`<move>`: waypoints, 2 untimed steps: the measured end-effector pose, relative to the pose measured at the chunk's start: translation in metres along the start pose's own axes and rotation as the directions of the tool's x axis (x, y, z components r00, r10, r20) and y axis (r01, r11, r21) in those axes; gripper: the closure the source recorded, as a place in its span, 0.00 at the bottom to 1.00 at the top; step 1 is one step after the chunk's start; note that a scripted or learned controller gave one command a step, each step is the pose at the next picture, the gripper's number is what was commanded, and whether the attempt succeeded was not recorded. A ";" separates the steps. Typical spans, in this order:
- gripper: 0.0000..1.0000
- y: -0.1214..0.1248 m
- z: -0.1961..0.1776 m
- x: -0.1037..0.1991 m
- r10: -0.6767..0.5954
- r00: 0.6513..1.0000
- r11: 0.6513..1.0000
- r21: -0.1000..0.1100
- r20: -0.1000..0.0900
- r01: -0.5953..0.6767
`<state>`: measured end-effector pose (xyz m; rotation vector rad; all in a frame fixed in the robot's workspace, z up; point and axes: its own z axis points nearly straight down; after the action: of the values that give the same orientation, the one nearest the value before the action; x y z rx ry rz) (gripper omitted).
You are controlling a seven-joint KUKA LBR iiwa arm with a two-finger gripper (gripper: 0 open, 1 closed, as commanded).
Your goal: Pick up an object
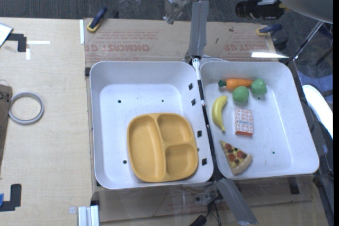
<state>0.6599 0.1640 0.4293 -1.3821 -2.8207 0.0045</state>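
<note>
Nearest the camera, a yellow divided plate (161,146) lay in the left bin (106,114). Right of it, the right bin (296,124) held a banana (219,112), pizza slice (234,156), small carton (243,121) with unreadable print, carrot (238,82) and two green balls (249,90). Nothing was picked yet: the gripper (177,1) hung high behind both bins, its fingers too unclear to tell. Cardboard (137,42) read "CHEMCAT".

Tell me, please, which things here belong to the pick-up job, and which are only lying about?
For the job:
- pincer, up behind the bins
- carrot
- two green balls
- banana
- small carton
- pizza slice
- right bin, holding them

Lying about:
- yellow divided plate in the left bin
- tape roll
- blue clamp
</note>
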 end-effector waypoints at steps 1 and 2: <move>1.00 -0.010 0.036 0.029 -0.057 0.998 0.998 0.000 0.000 0.057; 1.00 -0.001 -0.012 0.044 -0.310 0.951 0.951 -0.003 0.002 0.310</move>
<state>0.6325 0.1983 0.4415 -0.9226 -3.0049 0.0004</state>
